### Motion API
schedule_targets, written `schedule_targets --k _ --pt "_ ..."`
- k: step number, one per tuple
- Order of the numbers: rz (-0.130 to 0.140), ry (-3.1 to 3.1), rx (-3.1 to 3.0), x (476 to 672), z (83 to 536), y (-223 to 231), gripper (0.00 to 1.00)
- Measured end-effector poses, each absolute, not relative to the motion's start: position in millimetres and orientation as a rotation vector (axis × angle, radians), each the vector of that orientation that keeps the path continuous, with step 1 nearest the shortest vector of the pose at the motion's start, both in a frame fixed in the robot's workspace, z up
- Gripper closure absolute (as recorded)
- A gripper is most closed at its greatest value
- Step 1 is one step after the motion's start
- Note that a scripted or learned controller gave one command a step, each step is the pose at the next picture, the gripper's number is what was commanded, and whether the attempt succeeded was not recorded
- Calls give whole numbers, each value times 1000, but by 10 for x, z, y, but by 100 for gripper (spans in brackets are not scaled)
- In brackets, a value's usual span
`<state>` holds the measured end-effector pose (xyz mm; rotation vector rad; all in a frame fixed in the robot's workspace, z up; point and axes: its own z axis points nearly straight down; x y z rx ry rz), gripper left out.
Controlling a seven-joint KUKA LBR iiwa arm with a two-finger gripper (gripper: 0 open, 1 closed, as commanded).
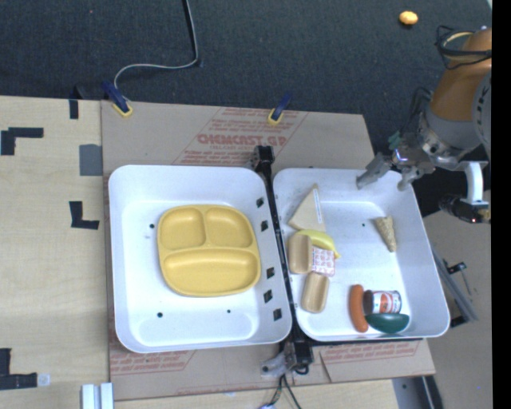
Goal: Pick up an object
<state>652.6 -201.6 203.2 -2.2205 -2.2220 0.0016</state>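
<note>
My gripper (389, 177) hangs over the far right rim of the right bin (423, 240), its two grey fingers spread open with nothing between them. Below it in the bin lie a tan wedge (387, 232), a pale triangular sandwich piece (306, 212), a yellow banana (321, 240), a small pink-patterned packet (322, 260), two tan bread rolls (314, 291), an orange-red sausage (357, 308), a small red-labelled can (384, 303) and a dark green item (389, 323).
The left bin (132, 240) holds a yellow divided plate (209, 248). A black clamp (263, 157) joins the bins at the far edge. Cardboard lies under both bins, with yellow clips (279, 114) at its far edge. An orange ball (408, 17) lies on the dark floor.
</note>
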Motion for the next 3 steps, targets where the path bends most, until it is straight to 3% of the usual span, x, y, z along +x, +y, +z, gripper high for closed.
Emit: schedule_targets --k 1,2,3 --pt "-6 -2225 -2216 6218 868 -1873 0" --pt "-3 -2226 -2222 5726 866 -1338 0" --pt "-5 -2227 -2227 5409 869 -1256 0"
